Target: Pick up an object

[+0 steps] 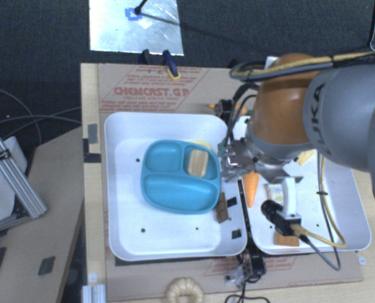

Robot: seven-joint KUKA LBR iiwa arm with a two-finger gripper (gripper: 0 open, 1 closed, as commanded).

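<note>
Brown board [156,84] under bins, upper centre of frame: "CHEMCAST" is printed in red, following characters unclear | grey arm [345,115], right of frame: letters "UKA" are seen | smaller print not readable

Grey arm [339,115] reaching in from right, orange band facing cam.

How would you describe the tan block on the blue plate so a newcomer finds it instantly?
Start at the left white bin, which holds a blue divided plate. In the plate's upper right compartment sits a small tan block. It is the one item on the plate, unlike the orange carrot beyond the bin's right edge.
</note>
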